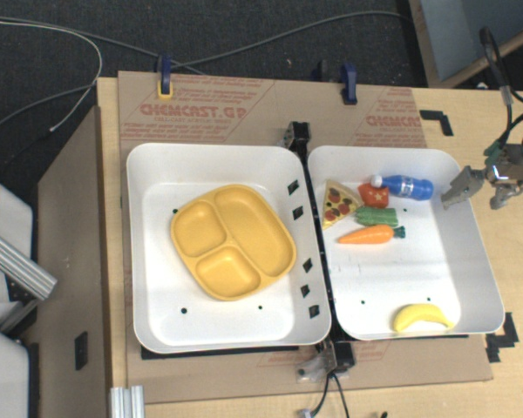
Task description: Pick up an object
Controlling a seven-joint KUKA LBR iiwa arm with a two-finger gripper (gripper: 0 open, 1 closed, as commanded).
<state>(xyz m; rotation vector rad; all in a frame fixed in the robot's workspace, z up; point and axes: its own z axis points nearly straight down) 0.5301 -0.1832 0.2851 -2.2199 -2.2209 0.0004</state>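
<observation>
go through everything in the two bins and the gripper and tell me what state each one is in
Yellow three-compartment plastic tray: flat in left bin, nothing in it.
Blue plastic bottle: lying on its side.
Orange toy carrot: lying flat.
Toy pizza slice: flat.
Yellow toy banana: lying near front wall.
Two-finger gripper: fingers apart, holding nothing.

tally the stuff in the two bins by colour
yellow: 2 (divided plate, banana)
orange: 1 (carrot)
red: 1 (tomato-like piece)
blue: 1 (bottle)
mixed: 1 (pizza slice)
total: 6
</observation>
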